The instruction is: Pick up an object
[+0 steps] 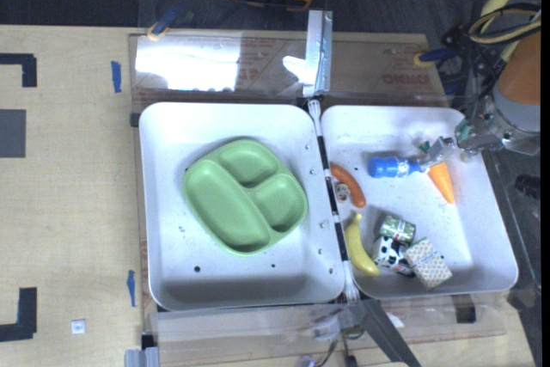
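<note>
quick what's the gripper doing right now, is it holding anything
Gripper: over the right bin beside the blue bottle and carrot; open or closed cannot be told.

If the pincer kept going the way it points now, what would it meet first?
Probably the blue bottle: the pincer points left along the right bin towards its cap. Depth is unclear; it may pass above.

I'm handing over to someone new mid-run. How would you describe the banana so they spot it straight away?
Start at the right white bin, the one holding the small toys. Along its left wall, toward the near edge, lies the banana, a curved yellow piece just below the orange-red sausage-shaped toy and left of the small green can. It is the bin's one yellow item.
</note>
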Action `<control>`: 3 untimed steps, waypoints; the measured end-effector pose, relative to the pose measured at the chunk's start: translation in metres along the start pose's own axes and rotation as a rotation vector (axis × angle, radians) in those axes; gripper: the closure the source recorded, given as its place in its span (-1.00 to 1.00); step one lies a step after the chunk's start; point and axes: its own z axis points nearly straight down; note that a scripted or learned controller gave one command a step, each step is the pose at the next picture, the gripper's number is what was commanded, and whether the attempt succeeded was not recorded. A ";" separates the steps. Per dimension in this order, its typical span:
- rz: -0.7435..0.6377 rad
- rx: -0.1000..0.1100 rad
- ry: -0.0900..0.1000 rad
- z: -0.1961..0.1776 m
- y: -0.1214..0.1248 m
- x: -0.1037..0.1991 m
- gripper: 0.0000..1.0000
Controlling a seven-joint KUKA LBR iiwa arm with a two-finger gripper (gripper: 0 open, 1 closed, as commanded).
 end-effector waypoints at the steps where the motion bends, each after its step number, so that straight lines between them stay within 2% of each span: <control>1: -0.012 -0.010 0.009 0.043 -0.004 0.011 -1.00; 2: -0.011 -0.010 -0.001 0.033 -0.005 0.007 1.00; 3: 0.341 -0.003 -0.007 0.010 0.018 -0.006 1.00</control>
